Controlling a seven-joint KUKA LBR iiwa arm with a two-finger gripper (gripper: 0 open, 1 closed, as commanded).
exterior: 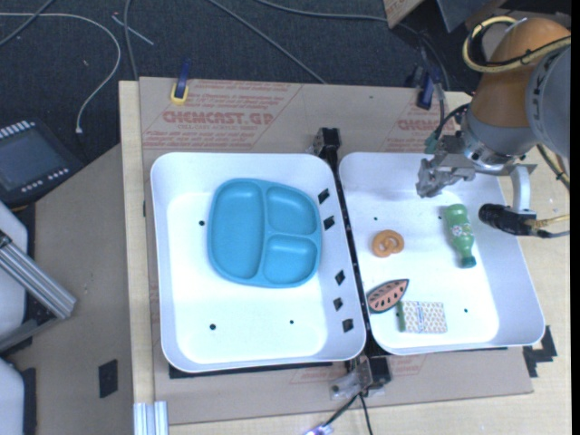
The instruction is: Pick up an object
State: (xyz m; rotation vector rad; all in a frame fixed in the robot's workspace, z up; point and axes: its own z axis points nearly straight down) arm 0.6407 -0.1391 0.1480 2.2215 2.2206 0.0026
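Camera view | fingers (433,181) state: cannot tell, over right bin (517,270) | green bottle (459,234) nearby, apart

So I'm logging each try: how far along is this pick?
Done: nothing is lifted yet. The green bottle, the spiral pastry, the leaf-shaped piece and the small packet all lie in the right bin. In hand: the gripper hangs over that bin's upper part, above the bottle. Left: descend, grasp, lift.
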